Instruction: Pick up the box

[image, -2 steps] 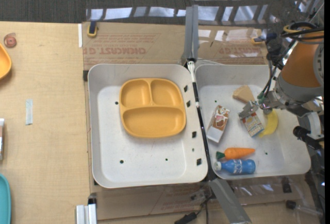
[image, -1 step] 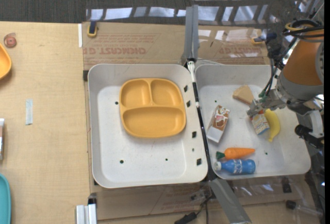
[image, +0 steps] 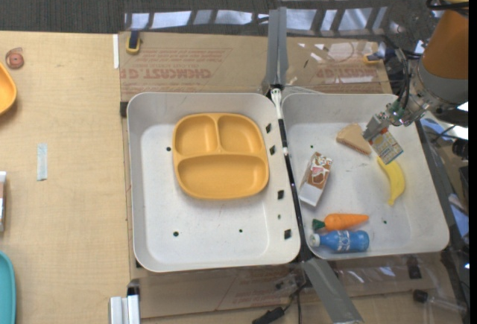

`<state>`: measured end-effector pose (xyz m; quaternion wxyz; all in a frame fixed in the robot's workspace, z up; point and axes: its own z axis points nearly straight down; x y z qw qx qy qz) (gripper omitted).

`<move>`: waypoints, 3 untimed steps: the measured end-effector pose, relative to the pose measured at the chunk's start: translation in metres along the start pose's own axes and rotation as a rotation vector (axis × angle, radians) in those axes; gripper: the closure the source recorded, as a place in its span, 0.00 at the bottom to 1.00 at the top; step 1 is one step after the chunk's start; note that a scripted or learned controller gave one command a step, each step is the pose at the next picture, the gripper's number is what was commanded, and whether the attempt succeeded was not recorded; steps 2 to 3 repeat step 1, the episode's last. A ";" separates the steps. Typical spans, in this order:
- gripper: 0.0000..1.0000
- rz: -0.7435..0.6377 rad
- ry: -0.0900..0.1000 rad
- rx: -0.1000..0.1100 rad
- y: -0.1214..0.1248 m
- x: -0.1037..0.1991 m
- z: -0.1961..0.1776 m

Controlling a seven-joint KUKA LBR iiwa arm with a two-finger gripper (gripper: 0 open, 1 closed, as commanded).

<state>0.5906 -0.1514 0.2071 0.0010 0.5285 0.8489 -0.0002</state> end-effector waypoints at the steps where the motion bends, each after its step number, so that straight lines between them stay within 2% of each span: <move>1: 1.00 0.245 0.000 0.003 0.049 0.058 -0.009; 3: 1.00 0.245 0.000 0.003 0.049 0.058 -0.009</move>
